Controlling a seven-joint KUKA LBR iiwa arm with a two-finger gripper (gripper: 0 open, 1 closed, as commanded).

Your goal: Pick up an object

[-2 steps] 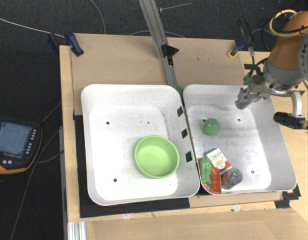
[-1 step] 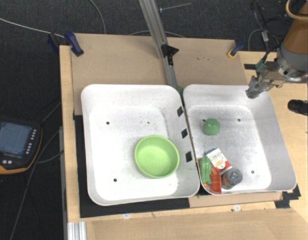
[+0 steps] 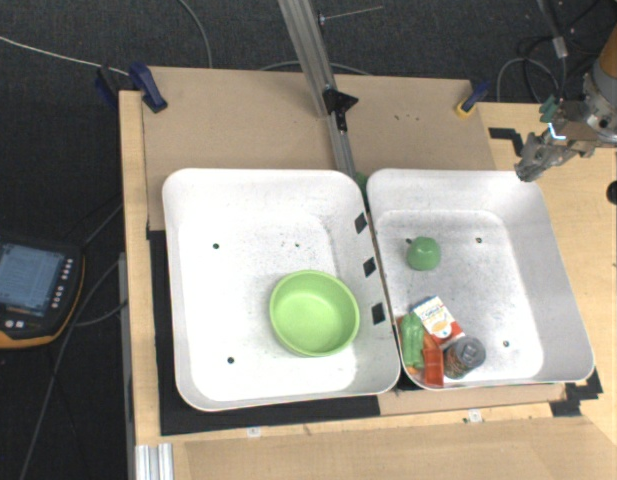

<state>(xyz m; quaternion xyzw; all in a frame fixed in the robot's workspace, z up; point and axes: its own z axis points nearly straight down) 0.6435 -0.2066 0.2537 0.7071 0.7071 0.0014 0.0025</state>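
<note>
Spreading across most of the view is one tan surface (image 3: 248, 118), with dark carpet beyond its left and far edges. On it lie two shallow white bins side by side, touching along their inner rims: the left bin (image 3: 218, 218) and the right bin (image 3: 528, 268). One grey metal bar (image 3: 308, 48) slants down from the far edge toward the seam between them. Two clamps hold the far edge of the surface, a blue one (image 3: 146, 86) at the left corner and another (image 3: 472, 96) toward the right.

On the carpet to the left sits one handheld control pendant (image 3: 28, 286) with a screen and an orange rim.

The left bin holds one thing, a light green bowl (image 3: 314, 313), upright, in its near right part.

The arm shows at the far right edge, and its claw (image 3: 533, 163) hangs over the far right corner of the right bin, well apart from everything inside. Whether the claw is open or closed cannot be told at this size; nothing is seen in it.

The right bin holds a few small things. One green round object (image 3: 423, 254) sits alone near the middle. In the near left corner is a cluster: one small orange and white carton (image 3: 433, 318), one green and red packet (image 3: 420, 353) just left of it, and one dark round object (image 3: 466, 354) to the right, all touching or just beside one another.
</note>
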